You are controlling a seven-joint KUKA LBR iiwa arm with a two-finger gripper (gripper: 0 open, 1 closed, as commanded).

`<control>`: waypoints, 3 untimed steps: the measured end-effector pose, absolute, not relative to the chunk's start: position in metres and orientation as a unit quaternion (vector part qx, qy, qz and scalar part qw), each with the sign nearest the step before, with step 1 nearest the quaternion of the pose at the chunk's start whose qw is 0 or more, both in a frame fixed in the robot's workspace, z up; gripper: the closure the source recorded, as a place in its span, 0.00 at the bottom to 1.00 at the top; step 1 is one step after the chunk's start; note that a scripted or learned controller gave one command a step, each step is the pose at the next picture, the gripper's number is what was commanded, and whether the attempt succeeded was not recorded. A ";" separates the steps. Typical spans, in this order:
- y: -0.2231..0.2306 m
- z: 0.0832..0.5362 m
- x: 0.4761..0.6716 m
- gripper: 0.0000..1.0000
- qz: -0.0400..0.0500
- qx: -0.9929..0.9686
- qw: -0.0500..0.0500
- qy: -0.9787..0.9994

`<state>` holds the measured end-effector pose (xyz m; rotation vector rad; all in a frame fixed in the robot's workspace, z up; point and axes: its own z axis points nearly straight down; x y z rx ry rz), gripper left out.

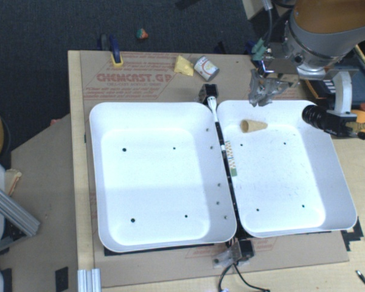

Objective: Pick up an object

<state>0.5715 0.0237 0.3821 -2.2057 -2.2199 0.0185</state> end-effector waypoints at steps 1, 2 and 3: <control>-0.071 0.459 0.605 1.00 -0.002 -0.710 -0.006 -0.704; -0.154 0.512 0.548 1.00 -0.001 -0.711 -0.006 -0.703; -0.042 0.407 0.563 1.00 0.002 -0.703 0.005 -0.711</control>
